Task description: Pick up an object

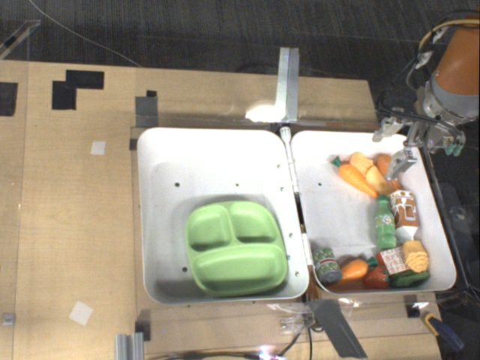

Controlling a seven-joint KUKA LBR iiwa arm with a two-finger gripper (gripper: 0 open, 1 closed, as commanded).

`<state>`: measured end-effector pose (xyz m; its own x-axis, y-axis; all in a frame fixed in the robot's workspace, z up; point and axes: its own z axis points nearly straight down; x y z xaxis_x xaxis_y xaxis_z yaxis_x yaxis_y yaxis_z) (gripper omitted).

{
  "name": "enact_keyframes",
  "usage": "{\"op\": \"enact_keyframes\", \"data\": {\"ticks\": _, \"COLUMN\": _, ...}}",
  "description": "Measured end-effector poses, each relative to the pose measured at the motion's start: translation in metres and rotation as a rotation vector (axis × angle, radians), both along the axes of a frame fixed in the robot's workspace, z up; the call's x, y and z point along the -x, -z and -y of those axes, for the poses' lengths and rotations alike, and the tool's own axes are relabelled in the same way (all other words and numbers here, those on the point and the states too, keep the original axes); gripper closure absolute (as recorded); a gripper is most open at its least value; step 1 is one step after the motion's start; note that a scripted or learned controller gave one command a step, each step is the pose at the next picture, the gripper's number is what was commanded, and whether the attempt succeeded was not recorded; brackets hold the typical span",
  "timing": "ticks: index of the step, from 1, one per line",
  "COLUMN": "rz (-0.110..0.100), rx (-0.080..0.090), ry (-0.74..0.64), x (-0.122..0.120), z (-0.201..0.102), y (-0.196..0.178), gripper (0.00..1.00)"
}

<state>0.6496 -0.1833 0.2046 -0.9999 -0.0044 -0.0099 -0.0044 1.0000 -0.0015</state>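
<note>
My gripper hangs over the far right corner of the right bin, open, with nothing between its fingers. Just below and left of it lie an orange carrot-shaped toy and a few yellow and orange food pieces. Along the bin's right side sit a green bottle and a brown and white carton. At the near edge are a small can, an orange piece, a red box and a round cracker.
The left bin holds a green divided tray in its near half. A metal post stands behind the wall between the bins. The orange-banded arm enters at the top right.
</note>
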Motion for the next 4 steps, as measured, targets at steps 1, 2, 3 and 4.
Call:
{"op": "enact_keyframes", "data": {"ticks": 1, "rz": 0.002, "rx": 0.001, "ry": -0.019, "x": 0.052, "z": 0.020, "y": 0.108, "gripper": 0.00}}
{"op": "enact_keyframes", "data": {"ticks": 2, "rz": 0.004, "rx": 0.001, "ry": 0.017, "x": 0.103, "z": 0.022, "y": 0.115, "gripper": 0.00}}
{"op": "enact_keyframes", "data": {"ticks": 3, "rz": 0.010, "rx": 0.000, "ry": 0.183, "x": 0.120, "z": -0.097, "y": 0.114, "gripper": 0.00}}
{"op": "enact_keyframes", "data": {"ticks": 4, "rz": 0.005, "rx": -0.003, "ry": 0.114, "x": 0.026, "z": -0.101, "y": 0.116, "gripper": 0.00}}
